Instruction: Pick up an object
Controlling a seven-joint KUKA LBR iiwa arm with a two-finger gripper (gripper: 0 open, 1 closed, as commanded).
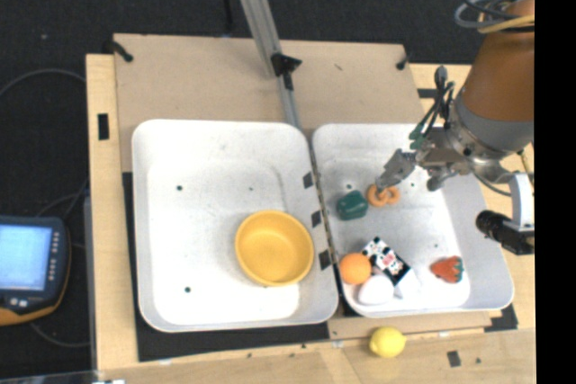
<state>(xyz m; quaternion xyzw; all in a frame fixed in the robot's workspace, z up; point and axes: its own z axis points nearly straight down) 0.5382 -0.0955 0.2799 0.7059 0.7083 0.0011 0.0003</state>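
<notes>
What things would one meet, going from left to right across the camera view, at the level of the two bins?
Screen → yellow bowl → green block → orange ring → strawberry.

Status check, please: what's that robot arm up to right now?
Pincer low in right bin, over small orange ring. Nothing seen gripped. Green block close beside.
</notes>
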